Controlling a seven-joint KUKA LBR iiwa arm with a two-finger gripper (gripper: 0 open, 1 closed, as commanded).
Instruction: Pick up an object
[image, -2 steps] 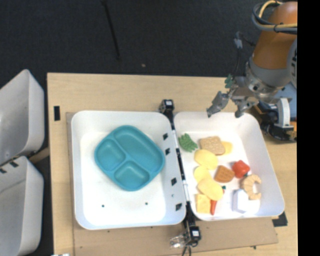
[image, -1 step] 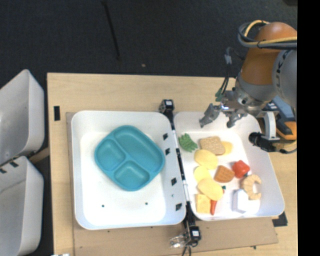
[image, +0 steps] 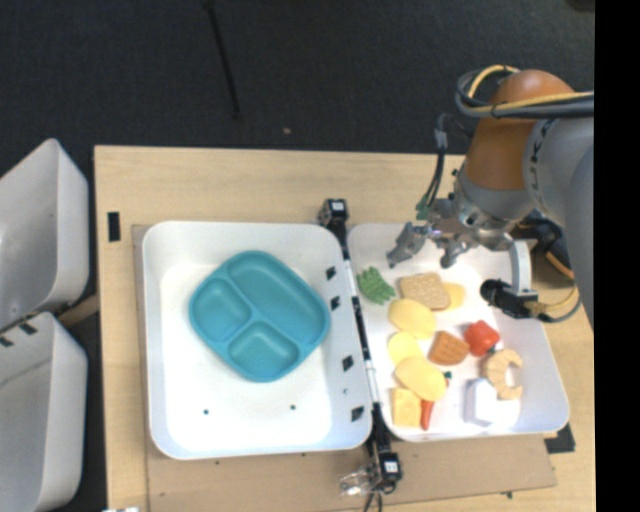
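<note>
Dark flooring is surrounding the wooden table (image: 200, 180), where the left bin (image: 160, 400) is carrying a blue divided plate (image: 260, 315) while the hand (image: 427, 247), fingers spread and holding nothing, is hovering at the right bin's (image: 540, 400) eleven o'clock corner, above the toy food (image: 430, 345).

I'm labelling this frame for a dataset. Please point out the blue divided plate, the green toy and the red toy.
blue divided plate (image: 259, 315): camera view, its middle ridge.
green toy (image: 377, 286): camera view, its centre.
red toy (image: 482, 337): camera view, its top.
</note>
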